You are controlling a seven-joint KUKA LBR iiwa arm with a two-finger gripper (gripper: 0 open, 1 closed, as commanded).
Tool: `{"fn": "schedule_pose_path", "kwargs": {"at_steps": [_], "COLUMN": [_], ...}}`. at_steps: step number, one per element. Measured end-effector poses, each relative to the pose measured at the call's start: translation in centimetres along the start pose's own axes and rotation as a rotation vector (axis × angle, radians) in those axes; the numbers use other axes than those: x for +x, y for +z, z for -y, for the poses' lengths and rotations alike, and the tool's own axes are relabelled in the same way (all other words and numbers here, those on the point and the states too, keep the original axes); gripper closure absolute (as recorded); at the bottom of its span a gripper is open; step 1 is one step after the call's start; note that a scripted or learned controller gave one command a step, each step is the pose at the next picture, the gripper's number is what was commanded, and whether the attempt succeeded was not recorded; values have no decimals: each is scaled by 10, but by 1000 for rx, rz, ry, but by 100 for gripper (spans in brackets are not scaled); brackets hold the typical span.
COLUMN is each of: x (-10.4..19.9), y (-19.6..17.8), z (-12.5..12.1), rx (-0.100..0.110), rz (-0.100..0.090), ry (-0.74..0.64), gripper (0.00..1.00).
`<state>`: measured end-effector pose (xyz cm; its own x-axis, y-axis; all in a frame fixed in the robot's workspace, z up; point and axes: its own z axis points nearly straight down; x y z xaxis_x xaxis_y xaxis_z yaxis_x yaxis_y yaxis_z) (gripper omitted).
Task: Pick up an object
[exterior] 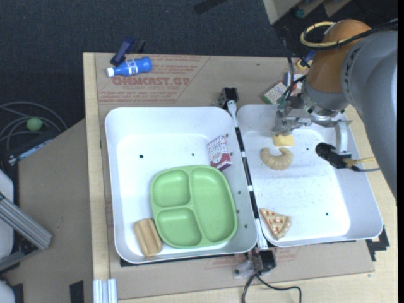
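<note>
Croissant lies just below the gripper in the right bin, so you're at the approach step; jaw state I cannot tell, and next comes a short descent.

Count, by kind:

- White bins: two. Left bin, right bin.
- Green divided plate: one, three compartments, lower centre of frame.
- Toy foods: five. Croissant, yellow block, waffle slice, tan bread piece, red-and-white carton.
- Blue-and-white bottle: one, upper left on the bench.
- Green ball: one, far left edge.
- Robot arm: one, upper right.
</note>
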<state>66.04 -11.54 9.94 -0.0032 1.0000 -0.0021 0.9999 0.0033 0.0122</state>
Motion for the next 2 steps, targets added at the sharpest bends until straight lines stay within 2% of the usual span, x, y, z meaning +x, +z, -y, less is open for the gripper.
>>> {"fn": "schedule_pose_path", "kwargs": {"at_steps": [1, 2], "x": [0, 0], "y": [3, -8], "z": [2, 1], "rx": [6, 3], "rz": [0, 1], "ry": [1, 0], "gripper": [0, 100]}}
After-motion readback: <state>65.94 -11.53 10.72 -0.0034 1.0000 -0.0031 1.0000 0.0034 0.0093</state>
